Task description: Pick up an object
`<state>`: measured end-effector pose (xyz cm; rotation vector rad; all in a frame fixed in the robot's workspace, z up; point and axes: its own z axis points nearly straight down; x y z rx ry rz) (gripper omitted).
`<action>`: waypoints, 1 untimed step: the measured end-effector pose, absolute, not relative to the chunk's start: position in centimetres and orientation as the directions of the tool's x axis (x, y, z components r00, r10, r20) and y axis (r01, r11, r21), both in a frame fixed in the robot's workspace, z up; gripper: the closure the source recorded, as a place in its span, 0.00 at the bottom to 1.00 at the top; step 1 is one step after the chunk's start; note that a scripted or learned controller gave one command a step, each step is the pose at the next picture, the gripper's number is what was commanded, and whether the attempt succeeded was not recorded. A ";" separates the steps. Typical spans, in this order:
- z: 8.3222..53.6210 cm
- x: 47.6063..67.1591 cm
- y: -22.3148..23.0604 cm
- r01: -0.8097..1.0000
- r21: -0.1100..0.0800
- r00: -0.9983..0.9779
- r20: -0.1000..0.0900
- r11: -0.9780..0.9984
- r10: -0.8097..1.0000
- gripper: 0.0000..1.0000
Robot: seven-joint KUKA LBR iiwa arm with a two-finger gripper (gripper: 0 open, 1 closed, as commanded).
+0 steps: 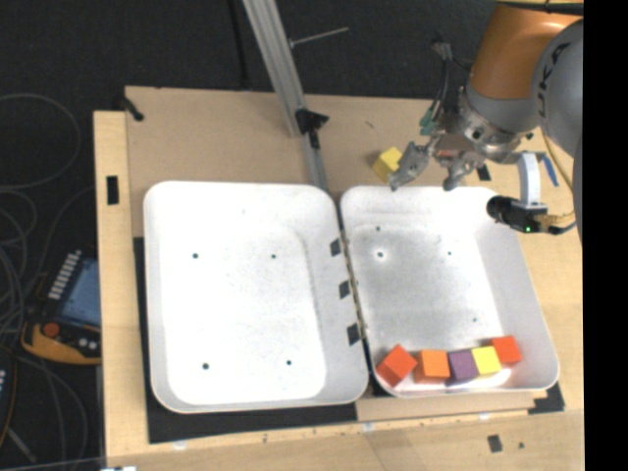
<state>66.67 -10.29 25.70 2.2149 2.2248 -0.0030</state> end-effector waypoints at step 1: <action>13.3 61.0 -11.5 1.000 -0.009 0.002 0.000 -0.002 1.000 0.00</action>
